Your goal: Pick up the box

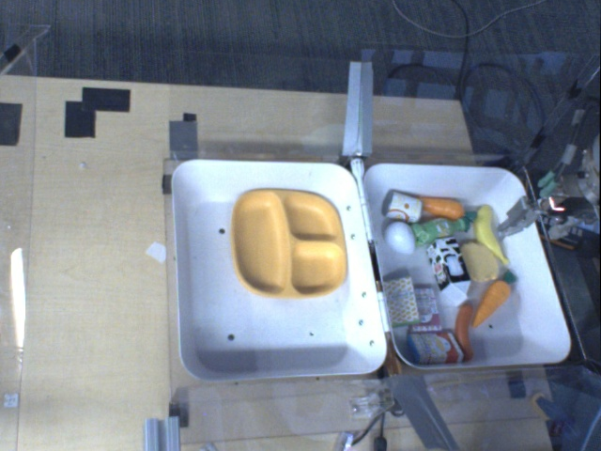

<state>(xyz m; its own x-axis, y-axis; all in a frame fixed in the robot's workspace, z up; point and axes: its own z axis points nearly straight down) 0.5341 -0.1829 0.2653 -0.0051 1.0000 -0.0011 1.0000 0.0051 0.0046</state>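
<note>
Box (434, 347), small cardboard with red and blue print, lies at the front edge of the right white bin (549, 341), beside an orange carrot (491, 303). A yellow divided tray (288, 241) sits in the left white bin (202, 336). The gripper's (522, 216) state cannot be told.

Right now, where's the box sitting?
The box lies in the right bin, at its near-left corner, just below the patterned packet and left of the carrot.
</note>
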